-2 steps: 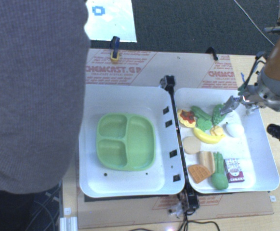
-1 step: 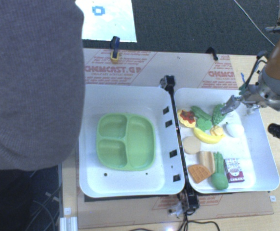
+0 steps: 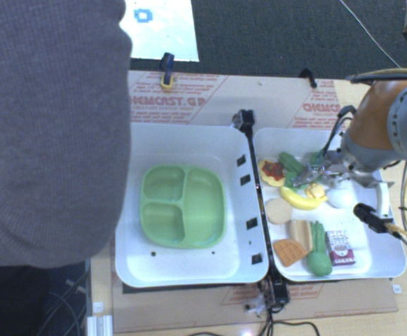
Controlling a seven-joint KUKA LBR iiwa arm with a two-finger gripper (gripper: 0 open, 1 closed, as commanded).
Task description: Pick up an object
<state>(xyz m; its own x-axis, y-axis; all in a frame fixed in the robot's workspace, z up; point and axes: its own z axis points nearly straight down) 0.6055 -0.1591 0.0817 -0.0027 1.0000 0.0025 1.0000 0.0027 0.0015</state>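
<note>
Faintly, red "CHEMCAST GP" print on bench sheet (image 3: 167,101), hand (image 3: 308,177) over banana (image 3: 302,198)

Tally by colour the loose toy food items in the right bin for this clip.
Green: 2 - long green piece, small green piece
Yellow: 1 - banana
Red and yellow: 1 - pizza slice
Tan or orange: 3 - round cracker, bread piece, waffle
White: 1 - egg
Red: 1 - small carton
Total: 9
</note>
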